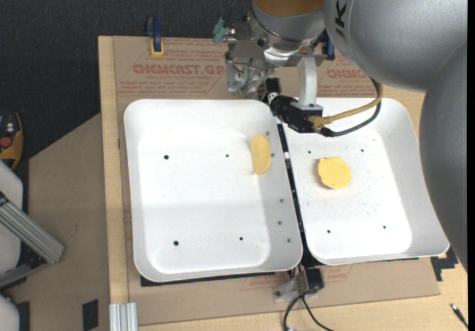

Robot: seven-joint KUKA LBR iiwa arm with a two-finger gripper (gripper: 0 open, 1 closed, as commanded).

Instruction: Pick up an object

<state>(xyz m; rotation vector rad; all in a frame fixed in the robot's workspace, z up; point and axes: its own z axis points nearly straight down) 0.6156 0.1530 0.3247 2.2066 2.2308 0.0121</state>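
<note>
My claw point(256, 83) hangs near the top centre of the frame, just above the far rim of the left bin point(148, 174), with the wrist and its cabling crowded around it. From this slant I cannot tell how it is set, and I see nothing caught in it.

Two things are on offer. A yellow oval piece point(260, 154) lies in the left bin, toward its right wall, just below and slightly right of where I hover. A round yellow piece point(335, 172) lies in the right bin point(401, 196), in its left half, apart from the walls.

I judge the step in hand to be choosing a target and lining up before descent. The oval piece is nearer, so the shorter move is forward, toward the lower part of the frame. It sits close to the seam between the bins, though, and that is the trouble: one side of my grip may strike the rim. I would turn the wrist to close across its narrow width, along the line of the wall, and come straight down.

The round piece has open floor all about it, which makes a cleaner approach. Both look flat and low, so I should go down nearly to the bin floor before closing, then lift slowly.
</note>
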